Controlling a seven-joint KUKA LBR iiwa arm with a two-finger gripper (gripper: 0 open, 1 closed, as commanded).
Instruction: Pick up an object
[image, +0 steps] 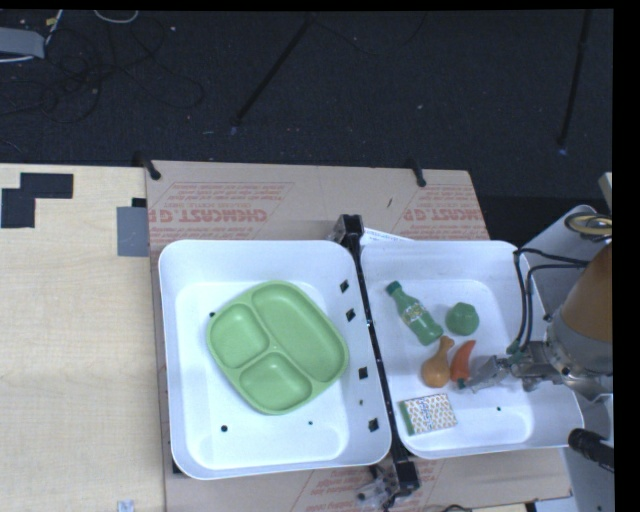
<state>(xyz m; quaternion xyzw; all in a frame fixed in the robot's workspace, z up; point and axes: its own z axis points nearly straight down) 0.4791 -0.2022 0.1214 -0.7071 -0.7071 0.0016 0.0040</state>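
The right bin (500, 425) holds a green bottle (414, 313), a green round object (462, 318), an orange pear-shaped item (438, 364), a red-orange carrot-like piece (462, 359) and a small patterned packet (428, 412). My gripper (483, 377) reaches in from the right, low over the bin floor, its tip just right of the red-orange piece. Nothing shows between its fingers.
The left bin (190, 420) holds a green divided plate (277, 345). A black divider (366, 350) runs between the two bins. Cables (522, 300) hang along the right bin's right wall by the arm (590, 320). Cardboard lies under both bins.
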